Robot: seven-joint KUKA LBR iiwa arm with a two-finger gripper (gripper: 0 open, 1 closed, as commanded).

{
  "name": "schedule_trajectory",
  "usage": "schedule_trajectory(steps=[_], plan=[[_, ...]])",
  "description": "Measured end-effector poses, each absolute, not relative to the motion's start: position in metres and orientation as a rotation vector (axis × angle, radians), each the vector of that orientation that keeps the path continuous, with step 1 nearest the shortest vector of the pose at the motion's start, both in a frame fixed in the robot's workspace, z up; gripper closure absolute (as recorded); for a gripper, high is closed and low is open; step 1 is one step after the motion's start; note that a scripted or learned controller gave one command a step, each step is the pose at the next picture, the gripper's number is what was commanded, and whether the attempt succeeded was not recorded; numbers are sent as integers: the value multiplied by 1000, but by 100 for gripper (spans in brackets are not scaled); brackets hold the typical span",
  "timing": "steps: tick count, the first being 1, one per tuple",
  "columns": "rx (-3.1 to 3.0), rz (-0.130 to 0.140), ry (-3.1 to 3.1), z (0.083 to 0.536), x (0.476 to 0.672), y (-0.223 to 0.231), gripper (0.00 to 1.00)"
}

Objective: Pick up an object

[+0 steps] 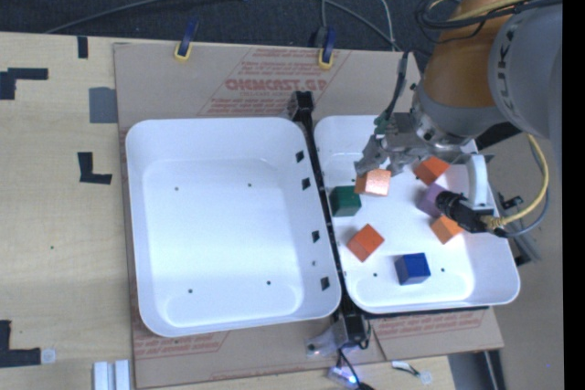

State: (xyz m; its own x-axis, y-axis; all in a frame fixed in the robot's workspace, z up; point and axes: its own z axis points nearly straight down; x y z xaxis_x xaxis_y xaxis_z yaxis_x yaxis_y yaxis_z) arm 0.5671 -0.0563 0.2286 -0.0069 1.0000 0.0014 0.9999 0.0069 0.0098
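Observation:
My gripper [377,162] hangs over the upper left part of the right bin [494,288], with the arm coming in from the right. A pale orange block [373,184] sits right at the gripper's tip, slightly tilted; whether it is gripped or just lies beneath the tip is not clear. A dark green block [345,200] lies just to its lower left by the bin's left wall. An orange block [366,242] and a blue block [412,268] lie nearer the front.
Under the wrist on the right lie another orange block [430,169], a purple block [431,199] and a small orange block [445,228]. The left bin [219,233] stands beside the divider. Cables trail from the arm at the right.

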Motion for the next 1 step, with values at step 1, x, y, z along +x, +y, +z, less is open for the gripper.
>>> schedule_trajectory(steps=[1], plan=[[2218,-1,2228,188,597,9,100]])
